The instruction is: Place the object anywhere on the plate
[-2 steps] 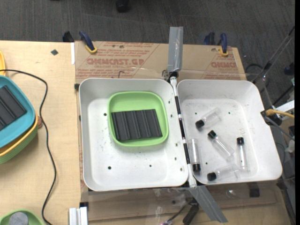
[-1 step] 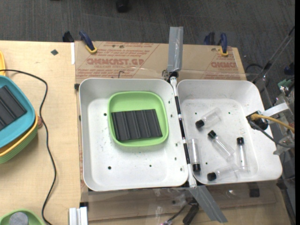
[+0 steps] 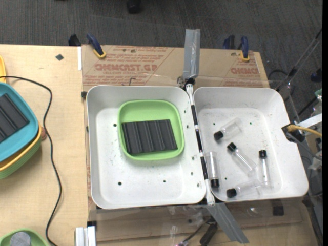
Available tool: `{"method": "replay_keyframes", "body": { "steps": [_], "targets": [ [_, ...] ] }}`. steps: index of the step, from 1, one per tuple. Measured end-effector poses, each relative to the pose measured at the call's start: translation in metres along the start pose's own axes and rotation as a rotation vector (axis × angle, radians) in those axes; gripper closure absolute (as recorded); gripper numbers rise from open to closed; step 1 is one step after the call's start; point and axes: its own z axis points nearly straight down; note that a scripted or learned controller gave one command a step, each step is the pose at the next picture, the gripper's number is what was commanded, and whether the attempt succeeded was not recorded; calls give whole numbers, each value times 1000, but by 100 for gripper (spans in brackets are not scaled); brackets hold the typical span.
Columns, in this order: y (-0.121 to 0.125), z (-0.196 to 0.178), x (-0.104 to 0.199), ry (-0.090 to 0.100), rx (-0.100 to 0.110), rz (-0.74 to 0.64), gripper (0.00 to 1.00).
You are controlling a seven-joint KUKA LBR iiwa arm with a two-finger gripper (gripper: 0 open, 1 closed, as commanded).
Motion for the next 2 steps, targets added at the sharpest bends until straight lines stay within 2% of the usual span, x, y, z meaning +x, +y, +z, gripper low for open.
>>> {"method": "replay_keyframes", "body": {
  "steps": [1, 2],
  "targets": [
    [-57, -38, 13, 1, -1, -3, 0],
    [-16, -19, 3, -1, 0, 1, 0]
  ]
}}
